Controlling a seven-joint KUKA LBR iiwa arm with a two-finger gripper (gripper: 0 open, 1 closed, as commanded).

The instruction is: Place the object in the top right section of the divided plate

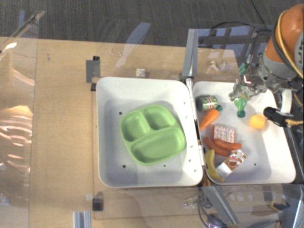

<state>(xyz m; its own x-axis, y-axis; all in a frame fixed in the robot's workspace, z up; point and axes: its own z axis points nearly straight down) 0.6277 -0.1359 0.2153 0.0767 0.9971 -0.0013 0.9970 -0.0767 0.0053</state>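
Camera view: end effector [243,92] above green bottle [241,106]

a robotics lab, by the look of it: a pale wooden worktop [52,127] carries two shallow white bins [107,127] clamped side by side with metal brackets [190,51], clear plastic shielding [19,42] at the left, loose cables [237,27] over grey carpet [118,8], and toy food [223,144] as test props.

Arm [288,42]: cut off by the frame's right edge, upper right. Claw [247,90]: finger spacing too small to tell. Small green bottle [241,106]: top hidden beneath the claw. Banana [212,167]: partly covered by a carton [232,162], print illegible.
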